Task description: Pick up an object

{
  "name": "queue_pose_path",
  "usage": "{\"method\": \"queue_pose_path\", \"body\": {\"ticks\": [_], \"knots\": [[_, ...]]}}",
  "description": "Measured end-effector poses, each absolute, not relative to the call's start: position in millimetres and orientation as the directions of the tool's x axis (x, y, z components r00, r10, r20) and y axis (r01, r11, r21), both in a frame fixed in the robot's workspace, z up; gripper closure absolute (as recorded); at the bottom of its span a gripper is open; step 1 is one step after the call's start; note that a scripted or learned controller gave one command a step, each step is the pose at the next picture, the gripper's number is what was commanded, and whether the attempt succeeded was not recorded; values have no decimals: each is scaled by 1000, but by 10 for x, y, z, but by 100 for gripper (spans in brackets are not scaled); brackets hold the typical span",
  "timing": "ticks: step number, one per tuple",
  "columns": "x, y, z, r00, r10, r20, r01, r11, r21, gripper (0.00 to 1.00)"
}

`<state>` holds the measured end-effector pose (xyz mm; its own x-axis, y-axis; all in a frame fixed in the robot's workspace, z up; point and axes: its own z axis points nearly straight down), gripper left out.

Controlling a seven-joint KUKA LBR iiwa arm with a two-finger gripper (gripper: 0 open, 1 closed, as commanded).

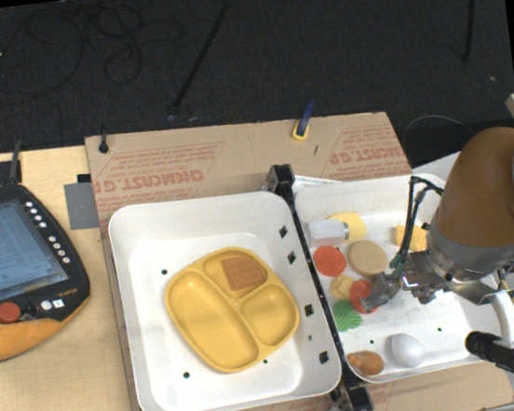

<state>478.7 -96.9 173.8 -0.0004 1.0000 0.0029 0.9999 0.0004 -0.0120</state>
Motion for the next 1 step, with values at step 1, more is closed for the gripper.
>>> {"method": "queue_pose_path", "body": {"ticks": [1], "knots": [[4709,-931,1258,-1,1000,3,1000,1,-12,0]]}}
